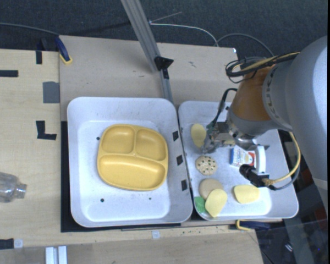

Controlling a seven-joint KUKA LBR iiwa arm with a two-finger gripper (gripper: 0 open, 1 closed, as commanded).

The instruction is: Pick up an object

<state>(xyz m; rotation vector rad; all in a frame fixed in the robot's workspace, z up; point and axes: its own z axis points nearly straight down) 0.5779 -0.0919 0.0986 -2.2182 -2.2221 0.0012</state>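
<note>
Lying near the left wall of the right bin, a pale yellow piece seems the likeliest target, since the gripper has its tip just beside that piece's lower right edge. Whether the two touch cannot be made out, and nothing is seen between the fingers, so no hold can be claimed; whether the hand is released or clenched cannot be told at this size and slant. The wrist, with its orange band, hangs over the bin's upper middle, which suits a reach straight down from the right.

Just below the gripper lies a small speckled cookie, close enough that a sideways slip could nudge it. To the right, partly under the wrist, rests a small blue, white and red packet. Further toward the near edge sit a tan round piece, a yellow lemon-like piece overlapping a green scrap, and another yellow piece. The bin wall hems the target in on the left, leaving little room for a finger on that side.

In the left bin a yellow divided tray lies alone, well apart from the reach. A clear bottle lies on the bench at far left.
</note>
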